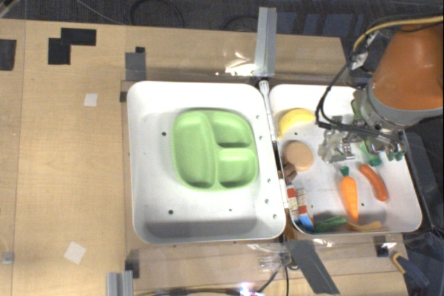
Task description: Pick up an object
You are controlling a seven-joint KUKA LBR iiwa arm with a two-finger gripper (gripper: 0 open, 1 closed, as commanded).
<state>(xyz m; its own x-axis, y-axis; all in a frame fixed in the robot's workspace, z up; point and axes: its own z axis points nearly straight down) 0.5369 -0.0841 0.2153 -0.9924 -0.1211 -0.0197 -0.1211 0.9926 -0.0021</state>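
While the arm (409, 73) reaches over the right bin (413, 215), the gripper (341, 147) hangs low inside it; finger state cannot be told. Just below it lies a toy carrot (349, 196), a sausage (373, 181) lower right, a tan round piece (299, 155) to its left, and a yellow piece (295, 119) up-left. Farther left, the left bin (149, 218) bears a green divided plate (212, 148).

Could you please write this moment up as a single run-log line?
pincer: above right white bin, nothing visibly held | nearest: orange toy carrot, red toy sausage | left bin: green divided plastic plate
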